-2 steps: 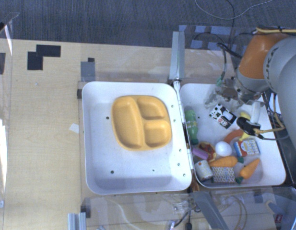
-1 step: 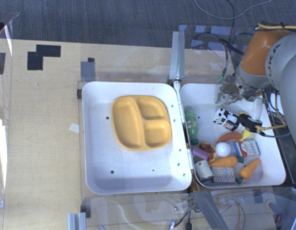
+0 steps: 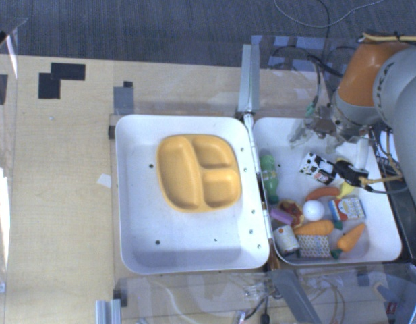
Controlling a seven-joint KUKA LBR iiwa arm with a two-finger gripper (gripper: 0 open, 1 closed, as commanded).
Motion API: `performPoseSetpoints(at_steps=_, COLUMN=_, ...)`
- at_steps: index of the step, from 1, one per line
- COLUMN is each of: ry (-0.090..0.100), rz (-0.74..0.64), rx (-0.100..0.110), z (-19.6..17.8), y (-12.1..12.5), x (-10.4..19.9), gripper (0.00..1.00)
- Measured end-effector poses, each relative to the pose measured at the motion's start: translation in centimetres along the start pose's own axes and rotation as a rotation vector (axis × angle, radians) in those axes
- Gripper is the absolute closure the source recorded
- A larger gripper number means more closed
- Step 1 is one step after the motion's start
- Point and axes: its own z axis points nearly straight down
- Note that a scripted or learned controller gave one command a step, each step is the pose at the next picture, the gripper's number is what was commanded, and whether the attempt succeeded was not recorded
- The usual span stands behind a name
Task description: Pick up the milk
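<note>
From my screen, the table (image 3: 59,194) carried two white bins side by side. The left bin (image 3: 130,201) held a yellow tray (image 3: 197,171) with three compartments, sitting toward the far half of that bin.

The right bin (image 3: 391,238) was crowded. The milk (image 3: 319,168), a small carton with black and white cow patches, lay tilted in the far half of that bin, near its middle. Just on the near side of it lay a reddish sausage (image 3: 323,193). A green bottle (image 3: 268,171) lay along the bin's left wall, well to the left of the milk. Nearer the camera I saw a white ball (image 3: 314,210), a small colourful box (image 3: 348,209) to its right, and two carrots, one (image 3: 315,227) under the ball and another (image 3: 351,236) by the near right corner. A small can (image 3: 286,238) stood at the near left corner, with a speckled block (image 3: 315,246) beside it.

The arm came in from the right, its orange band above the far right corner of that bin. The tool (image 3: 316,138) hung over the far part of the right bin, just beyond the milk and not touching it. Its two fingers looked spread apart, and I saw nothing between them.
</note>
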Motion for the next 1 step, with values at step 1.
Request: performPoseSetpoints(at_steps=1, ry=0.003, rz=-0.003, rx=-0.01, z=1.74, y=-5.24, x=-4.7, gripper=0.0)
